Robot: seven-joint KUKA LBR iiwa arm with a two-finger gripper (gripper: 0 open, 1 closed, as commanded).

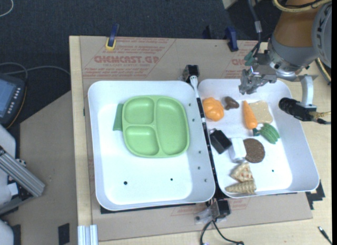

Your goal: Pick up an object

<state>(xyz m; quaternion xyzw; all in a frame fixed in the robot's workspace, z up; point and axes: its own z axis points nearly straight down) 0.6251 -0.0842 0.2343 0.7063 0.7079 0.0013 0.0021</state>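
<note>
Carrot (249,115) lies near far edge of right bin (305,157), against bread slice (261,111). Claw (248,84) hovers just beyond it, nothing between fingers, spread unclear. Approach step; next likely calls for lowering squarely over carrot.

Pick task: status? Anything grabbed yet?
Done: nothing visibly picked. In hand: the end effector hangs over the right bin's far edge, just above the carrot and bread slice. Left: descend, grasp, lift. The green tray sits in the left bin.
</note>
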